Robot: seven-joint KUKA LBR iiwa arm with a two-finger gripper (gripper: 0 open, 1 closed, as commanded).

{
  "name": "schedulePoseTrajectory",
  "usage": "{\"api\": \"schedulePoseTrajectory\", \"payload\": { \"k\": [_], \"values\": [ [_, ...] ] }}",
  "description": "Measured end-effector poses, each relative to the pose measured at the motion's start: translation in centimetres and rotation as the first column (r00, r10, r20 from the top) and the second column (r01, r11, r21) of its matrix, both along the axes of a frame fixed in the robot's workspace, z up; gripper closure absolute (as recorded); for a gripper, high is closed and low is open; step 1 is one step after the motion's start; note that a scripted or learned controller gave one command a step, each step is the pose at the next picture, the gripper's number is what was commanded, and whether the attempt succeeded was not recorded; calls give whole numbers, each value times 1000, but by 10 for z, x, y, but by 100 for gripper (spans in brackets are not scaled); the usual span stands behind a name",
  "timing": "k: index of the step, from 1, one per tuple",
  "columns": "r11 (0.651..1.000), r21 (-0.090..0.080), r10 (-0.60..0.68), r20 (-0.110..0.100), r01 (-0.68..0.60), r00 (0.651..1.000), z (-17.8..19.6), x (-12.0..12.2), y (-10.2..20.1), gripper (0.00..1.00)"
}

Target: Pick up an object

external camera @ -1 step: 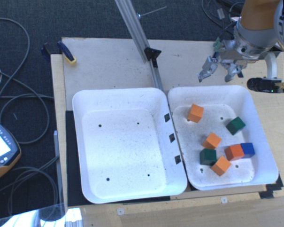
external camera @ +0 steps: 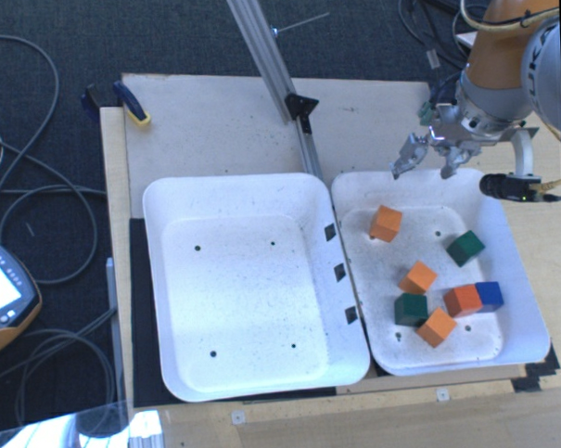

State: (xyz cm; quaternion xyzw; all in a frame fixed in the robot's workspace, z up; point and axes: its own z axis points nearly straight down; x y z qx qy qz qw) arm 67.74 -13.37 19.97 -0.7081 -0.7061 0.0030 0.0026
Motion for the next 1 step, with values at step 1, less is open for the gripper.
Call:
{"api": "schedulePoseTrajectory", "payload": {
  "k": [1],
  "values": [
    [1000, 3, 6, 9, -6, 1000, 57, -49, 35, 0]
  ]
}}
